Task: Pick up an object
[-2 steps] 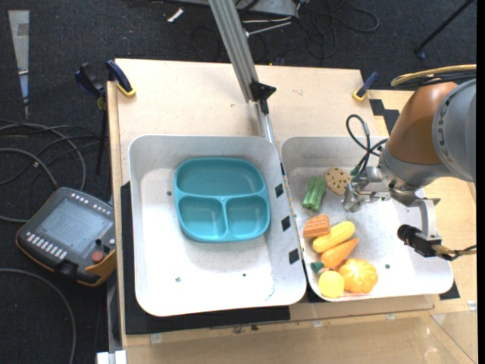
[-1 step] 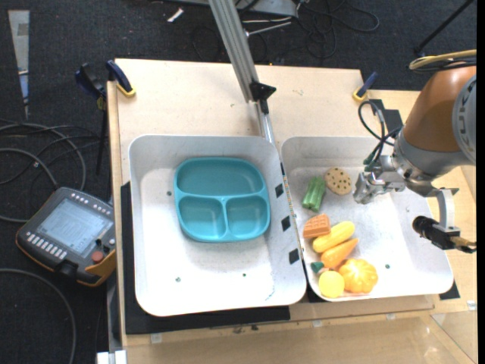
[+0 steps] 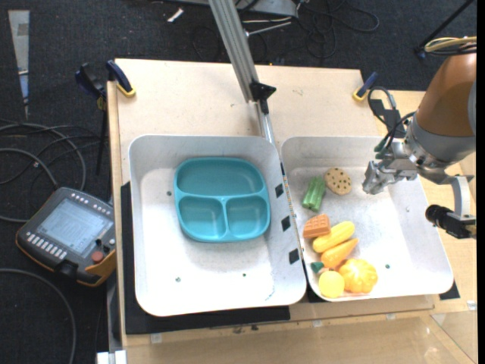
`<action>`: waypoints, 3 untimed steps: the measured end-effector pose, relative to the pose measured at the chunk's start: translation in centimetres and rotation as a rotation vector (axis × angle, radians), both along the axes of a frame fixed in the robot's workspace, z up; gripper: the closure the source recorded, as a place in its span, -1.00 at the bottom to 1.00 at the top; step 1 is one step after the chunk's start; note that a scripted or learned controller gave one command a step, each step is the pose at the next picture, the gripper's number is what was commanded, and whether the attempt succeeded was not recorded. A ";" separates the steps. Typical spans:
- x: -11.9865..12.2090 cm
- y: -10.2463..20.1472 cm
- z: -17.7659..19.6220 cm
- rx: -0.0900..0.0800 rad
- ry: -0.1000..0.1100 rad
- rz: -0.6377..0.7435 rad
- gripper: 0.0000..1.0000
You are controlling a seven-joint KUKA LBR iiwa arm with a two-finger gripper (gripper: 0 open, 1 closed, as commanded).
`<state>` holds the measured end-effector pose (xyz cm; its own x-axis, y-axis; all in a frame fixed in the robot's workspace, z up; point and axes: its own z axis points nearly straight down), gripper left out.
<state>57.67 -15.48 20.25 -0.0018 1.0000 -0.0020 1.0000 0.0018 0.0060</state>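
The two-finger gripper is being held low over the far part of the right-hand shallow white bin, just right of a round tan cookie with dark chips; whether its tips are touching the floor cannot be told, and whether they are parted or closed cannot be told either. The grey arm with its orange band is reaching in across the bin's right rim.

The toy foods are being kept along the bin's left side: a green ridged vegetable piece near the dividing rim, an orange waffle-textured block, two yellow-orange elongated pieces and a yellow lumpy fruit beside a smaller yellow round one at the near-left corner. The right half of the floor is being left bare.

A teal plastic divided plate with three compartments is lying in the left-hand white bin, with bare floor showing around it on every side.
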 end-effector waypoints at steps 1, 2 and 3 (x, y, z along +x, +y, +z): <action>0.5 0.0 6.4 -0.001 -0.002 0.001 1.00; -0.3 5.0 4.9 0.003 0.008 0.005 1.00; -1.3 10.3 5.6 0.004 0.006 0.007 1.00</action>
